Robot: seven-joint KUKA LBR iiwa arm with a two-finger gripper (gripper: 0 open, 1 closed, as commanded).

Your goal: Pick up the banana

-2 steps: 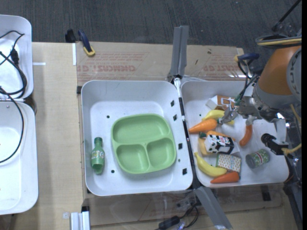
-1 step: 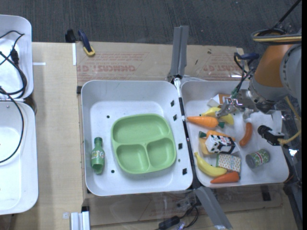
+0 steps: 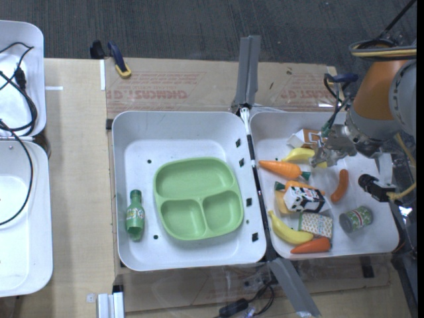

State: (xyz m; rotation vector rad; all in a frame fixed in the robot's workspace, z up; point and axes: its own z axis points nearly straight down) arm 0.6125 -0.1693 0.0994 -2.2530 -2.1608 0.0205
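We see the arm (image 3: 387,95) bent down from the right, its gripper (image 3: 324,156) low over a banana (image 3: 299,155) in the right bin (image 3: 377,244), finger opening impossible to tell.

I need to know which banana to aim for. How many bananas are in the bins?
2, both in the right bin: one banana near its front left, another at the gripper. Clutter could hide more.

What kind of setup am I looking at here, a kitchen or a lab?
Most likely a robot lab test bench: two white bins on cardboard-covered wood, toy food such as a banana and carrot, and loose cables at the edge.
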